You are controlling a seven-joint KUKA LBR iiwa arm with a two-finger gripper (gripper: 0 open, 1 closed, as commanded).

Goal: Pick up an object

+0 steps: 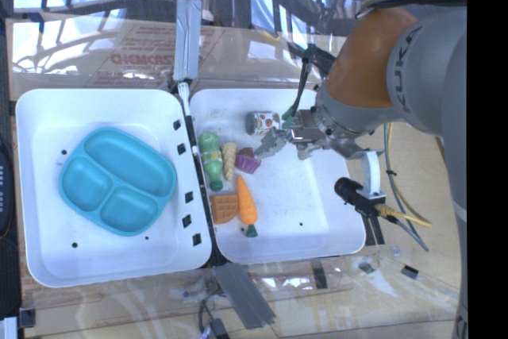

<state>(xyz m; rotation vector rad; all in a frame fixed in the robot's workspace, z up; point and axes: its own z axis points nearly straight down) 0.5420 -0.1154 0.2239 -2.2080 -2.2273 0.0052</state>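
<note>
**benchwatcher:** Plastic toy food is piled along the left side of the right bin (pixel 333 238). From the camera view, the gripper (pixel 268 145) is seen low over the pile, just beside a small purple piece (pixel 248 163). Whether the fingers are spread or closed can't be told from this angle, and nothing is seen held between them. The purple piece would be guessed as the target.

**kuka_tinker:** Agreed. For a clean grab, the fingers should be centred over that one piece and dropped straight down, so the pale corn cob (pixel 230 159) touching it isn't nudged or pinched along with it.

**benchwatcher:** Count, as far as can be made out: one small can (pixel 263 122), one green vegetable (pixel 210 160), one corn cob, one purple piece, one carrot (pixel 247 206), one waffle (pixel 224 209). Two white bins; one blue divided plate (pixel 117 180) is sat in the left bin (pixel 40 242).
</note>
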